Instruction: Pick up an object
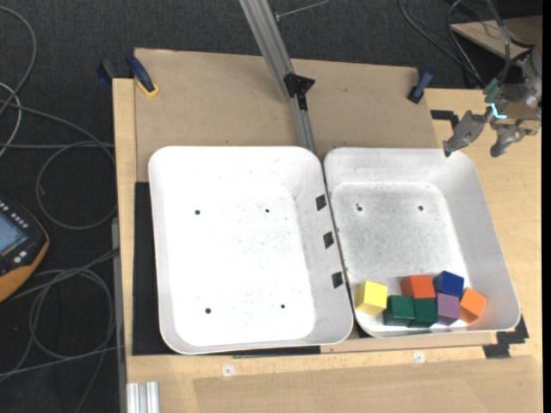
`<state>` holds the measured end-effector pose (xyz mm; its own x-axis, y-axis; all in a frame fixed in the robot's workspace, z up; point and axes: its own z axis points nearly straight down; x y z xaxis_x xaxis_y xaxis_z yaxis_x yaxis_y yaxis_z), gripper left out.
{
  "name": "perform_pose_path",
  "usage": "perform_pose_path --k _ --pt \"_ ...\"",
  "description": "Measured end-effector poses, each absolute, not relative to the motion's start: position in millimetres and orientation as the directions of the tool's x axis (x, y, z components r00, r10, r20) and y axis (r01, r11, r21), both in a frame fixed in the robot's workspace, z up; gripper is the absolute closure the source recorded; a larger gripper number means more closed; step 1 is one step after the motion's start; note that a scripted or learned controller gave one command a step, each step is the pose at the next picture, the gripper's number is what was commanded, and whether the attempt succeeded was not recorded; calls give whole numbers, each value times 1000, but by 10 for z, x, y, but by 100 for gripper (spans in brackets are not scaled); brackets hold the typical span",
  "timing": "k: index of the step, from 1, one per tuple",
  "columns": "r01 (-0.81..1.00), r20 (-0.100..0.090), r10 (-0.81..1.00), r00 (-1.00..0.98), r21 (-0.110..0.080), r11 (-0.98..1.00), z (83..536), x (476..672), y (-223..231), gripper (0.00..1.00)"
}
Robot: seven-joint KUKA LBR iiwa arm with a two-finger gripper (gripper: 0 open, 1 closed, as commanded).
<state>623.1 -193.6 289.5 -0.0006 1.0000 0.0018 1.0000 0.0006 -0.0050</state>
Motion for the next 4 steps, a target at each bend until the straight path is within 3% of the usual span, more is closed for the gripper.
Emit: perform_pose_path --k 1,2,4 --pt "1000 0 1000 -2 -1 2 2923 6237 -1936 0" --pt "1000 1 1000 0 -6 0 2434 6138 -1925 0" --pt "1000 3 1000 -1 -8 1 1228 6168 -1841 0"
